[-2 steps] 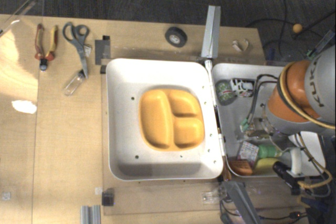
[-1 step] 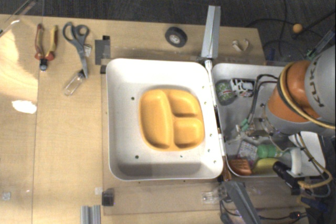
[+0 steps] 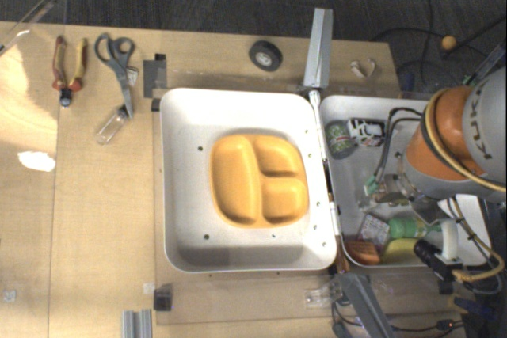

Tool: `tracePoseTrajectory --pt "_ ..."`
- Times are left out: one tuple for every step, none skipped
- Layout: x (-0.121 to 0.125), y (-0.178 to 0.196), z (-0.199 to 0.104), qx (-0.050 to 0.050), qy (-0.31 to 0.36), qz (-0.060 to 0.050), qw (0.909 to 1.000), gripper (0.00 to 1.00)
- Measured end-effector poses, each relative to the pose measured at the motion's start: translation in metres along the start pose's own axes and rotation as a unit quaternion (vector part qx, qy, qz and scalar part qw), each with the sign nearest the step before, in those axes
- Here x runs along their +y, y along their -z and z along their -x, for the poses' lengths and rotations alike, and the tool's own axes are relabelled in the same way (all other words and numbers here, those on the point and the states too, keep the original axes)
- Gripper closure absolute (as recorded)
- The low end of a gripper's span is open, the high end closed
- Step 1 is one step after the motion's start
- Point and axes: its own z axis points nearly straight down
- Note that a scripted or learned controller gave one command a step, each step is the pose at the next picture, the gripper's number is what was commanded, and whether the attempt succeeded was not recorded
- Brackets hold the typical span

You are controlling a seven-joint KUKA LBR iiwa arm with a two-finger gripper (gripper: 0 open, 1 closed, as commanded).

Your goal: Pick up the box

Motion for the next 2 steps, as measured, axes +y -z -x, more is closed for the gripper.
tracePoseTrajectory --pt "0.0 0.0 0.0 0.0 0.0 0.0 1.0 0.0" --pt "-0.005 -0.023 -0.003 0.003 0.02 -0.005 0.9998 0.0"
